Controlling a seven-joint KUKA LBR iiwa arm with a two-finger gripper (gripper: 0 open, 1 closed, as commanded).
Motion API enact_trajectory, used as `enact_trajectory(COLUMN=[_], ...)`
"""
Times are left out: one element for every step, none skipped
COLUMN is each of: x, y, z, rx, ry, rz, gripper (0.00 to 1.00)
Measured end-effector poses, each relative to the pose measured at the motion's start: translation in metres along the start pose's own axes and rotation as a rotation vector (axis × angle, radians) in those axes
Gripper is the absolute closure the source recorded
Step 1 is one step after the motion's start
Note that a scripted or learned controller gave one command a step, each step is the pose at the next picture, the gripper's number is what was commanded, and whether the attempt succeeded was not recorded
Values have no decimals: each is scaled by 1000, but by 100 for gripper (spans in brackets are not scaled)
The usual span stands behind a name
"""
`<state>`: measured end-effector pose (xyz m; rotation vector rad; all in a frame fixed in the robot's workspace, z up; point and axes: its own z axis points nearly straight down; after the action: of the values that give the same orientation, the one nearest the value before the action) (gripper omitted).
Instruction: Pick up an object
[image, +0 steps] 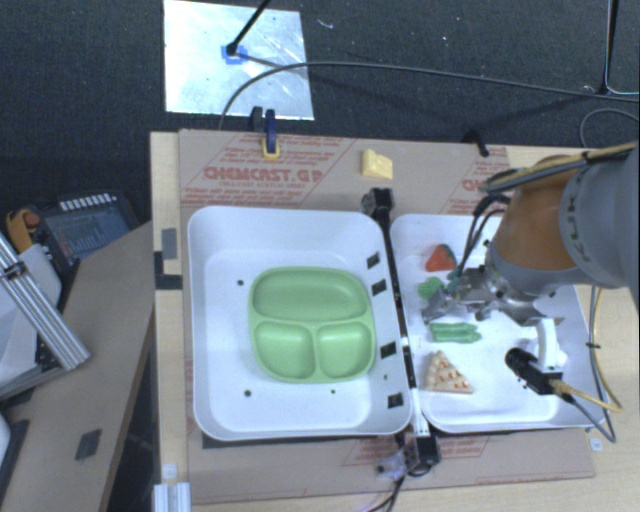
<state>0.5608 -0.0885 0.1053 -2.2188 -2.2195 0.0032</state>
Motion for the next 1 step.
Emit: enact_trajectory(x=[0], y=[2], z=[-13], rx=[-6], ry=[-1], rz=[0], gripper=[100])
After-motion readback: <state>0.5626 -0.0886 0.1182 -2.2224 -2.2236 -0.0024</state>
